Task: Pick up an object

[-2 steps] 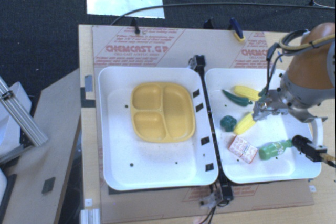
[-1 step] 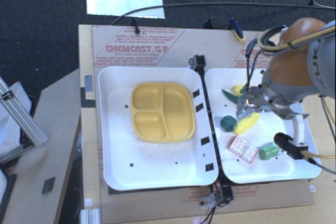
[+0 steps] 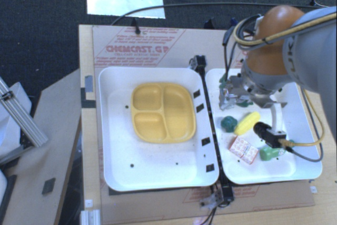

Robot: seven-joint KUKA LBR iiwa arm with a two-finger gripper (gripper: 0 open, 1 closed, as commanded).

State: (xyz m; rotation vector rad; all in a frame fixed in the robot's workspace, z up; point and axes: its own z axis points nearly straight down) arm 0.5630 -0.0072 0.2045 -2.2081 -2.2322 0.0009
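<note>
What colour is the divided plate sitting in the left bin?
Yellow. The divided plate shows plainly in the camera view, lying in the left bin.

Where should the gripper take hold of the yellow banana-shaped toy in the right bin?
Grip the yellow toy across its narrow middle, coming straight down. It lies flat and tilted, with the teal ball crowding its lower-left end, so set the fingers across its short width, clear of that end.
</note>
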